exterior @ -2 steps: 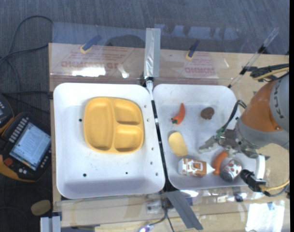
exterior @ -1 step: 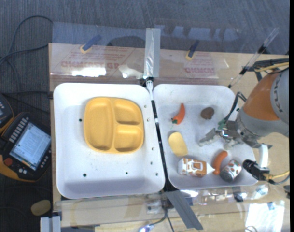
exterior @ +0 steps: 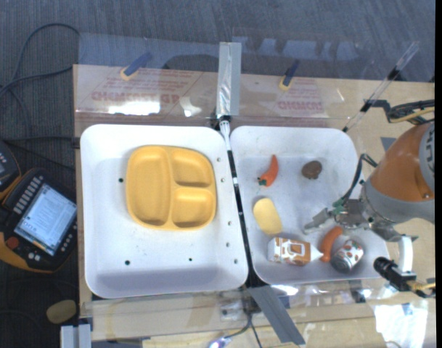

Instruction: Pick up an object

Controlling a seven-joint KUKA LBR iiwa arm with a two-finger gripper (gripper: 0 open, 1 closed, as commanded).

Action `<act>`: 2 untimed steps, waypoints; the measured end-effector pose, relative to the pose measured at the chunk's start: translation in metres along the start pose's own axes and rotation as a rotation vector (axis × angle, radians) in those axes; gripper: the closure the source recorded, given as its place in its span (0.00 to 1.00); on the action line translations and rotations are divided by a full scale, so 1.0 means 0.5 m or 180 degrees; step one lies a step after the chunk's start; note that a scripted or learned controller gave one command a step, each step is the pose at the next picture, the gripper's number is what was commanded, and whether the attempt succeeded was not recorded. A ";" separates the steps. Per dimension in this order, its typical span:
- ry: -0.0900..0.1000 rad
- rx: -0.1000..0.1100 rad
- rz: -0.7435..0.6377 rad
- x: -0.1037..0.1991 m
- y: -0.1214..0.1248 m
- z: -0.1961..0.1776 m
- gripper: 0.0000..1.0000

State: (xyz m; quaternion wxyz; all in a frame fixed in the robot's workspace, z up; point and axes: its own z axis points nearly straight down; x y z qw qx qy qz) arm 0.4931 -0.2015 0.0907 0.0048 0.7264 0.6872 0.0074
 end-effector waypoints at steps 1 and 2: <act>-0.0004 0.0016 -0.0002 -0.001 0.000 -0.013 1.00; -0.0026 0.0075 0.0535 0.118 0.059 -0.133 1.00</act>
